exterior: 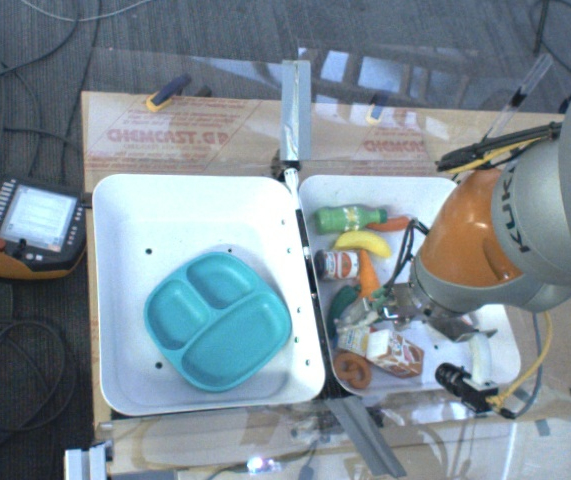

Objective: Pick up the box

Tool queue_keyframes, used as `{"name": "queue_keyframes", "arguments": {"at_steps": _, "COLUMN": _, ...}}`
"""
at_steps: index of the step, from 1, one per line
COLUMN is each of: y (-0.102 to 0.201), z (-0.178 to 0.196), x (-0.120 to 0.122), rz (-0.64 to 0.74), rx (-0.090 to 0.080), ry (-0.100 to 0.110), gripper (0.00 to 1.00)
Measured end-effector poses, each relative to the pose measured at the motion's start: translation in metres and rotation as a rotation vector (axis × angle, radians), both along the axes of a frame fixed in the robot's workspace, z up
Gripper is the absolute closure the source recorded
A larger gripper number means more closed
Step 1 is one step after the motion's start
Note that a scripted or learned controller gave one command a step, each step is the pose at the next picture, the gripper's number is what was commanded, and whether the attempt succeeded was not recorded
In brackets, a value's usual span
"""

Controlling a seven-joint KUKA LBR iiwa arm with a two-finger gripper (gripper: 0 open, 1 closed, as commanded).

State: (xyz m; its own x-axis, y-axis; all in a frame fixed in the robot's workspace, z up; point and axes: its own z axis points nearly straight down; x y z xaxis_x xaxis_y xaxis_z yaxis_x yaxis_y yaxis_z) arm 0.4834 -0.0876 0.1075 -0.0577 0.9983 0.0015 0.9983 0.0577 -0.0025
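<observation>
Hovering low over the right white bin (513, 343), tool (383, 313) opening impossible to tell; sitting just beneath, small white-and-red printed box (387, 349), crowded by brown doughnut (353, 370) and orange carrot (367, 273), risking snagging neighbours instead

bright, even overhead light, daylight-like and slightly cool. the two white bins (115, 298) are nearly washed out, with soft grey shadows along their inner walls. a faint shadow rims the teal plate (219, 320). glare streaks cross a clear sheet (365, 73) at the bench's far edge. the picture is low in resolution and mildly soft; small items blur together. the dark carpet (25, 68) looks grainy.
</observation>
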Motion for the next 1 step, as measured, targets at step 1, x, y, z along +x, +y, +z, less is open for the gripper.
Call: {"name": "queue_keyframes", "arguments": {"at_steps": 1, "y": 0.0018, "z": 0.0089, "x": 0.0005, "rz": 0.001, "rx": 0.004, "ry": 0.002, "gripper": 1.0}}
